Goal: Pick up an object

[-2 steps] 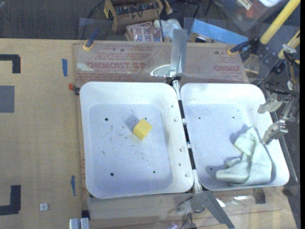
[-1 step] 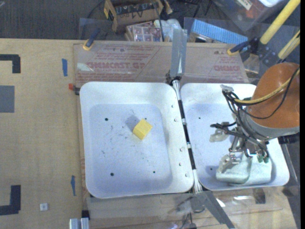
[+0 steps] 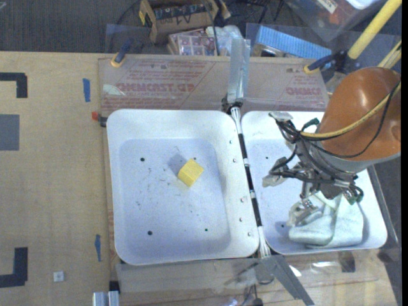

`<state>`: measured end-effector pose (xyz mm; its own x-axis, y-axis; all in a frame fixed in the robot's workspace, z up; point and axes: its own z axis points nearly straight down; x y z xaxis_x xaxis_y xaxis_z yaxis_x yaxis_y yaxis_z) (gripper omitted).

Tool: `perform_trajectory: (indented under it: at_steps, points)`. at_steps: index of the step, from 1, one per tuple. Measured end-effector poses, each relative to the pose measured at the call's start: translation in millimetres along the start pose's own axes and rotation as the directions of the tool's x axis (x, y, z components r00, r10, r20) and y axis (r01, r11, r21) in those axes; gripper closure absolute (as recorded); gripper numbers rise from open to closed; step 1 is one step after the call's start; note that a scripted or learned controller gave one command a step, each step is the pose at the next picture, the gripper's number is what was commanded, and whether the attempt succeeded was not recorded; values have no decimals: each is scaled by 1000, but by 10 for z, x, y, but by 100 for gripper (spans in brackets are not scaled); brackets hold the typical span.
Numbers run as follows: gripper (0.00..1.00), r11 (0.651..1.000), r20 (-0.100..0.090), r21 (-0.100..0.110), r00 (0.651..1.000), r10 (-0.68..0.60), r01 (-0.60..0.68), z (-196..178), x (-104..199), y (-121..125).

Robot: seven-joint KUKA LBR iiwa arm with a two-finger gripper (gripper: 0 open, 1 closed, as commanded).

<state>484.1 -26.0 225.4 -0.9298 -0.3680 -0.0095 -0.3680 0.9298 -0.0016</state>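
Observation:
A small yellow block lies near the middle of the left bin. In the right bin, a crumpled white cloth sits at the front right corner, with a bit of green at its upper right edge. My gripper points down over the cloth's left part and looks to be touching or just above it. The orange-banded wrist hangs over the right side of that bin and hides part of its floor.
A raised divider separates the two bins. A cardboard sheet lies behind them, with an upright metal post at the middle. Wooden benchtop extends to the left.

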Motion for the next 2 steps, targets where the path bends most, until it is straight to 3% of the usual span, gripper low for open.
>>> perform_trajectory:
  at_steps: [1, 2]
  points:
    - [0, 631, 1, -3, 631, -776, 776, -728, -495, -109]
    - [0, 346, 1, -9, 346, -938, 938, -285, 288, -618]
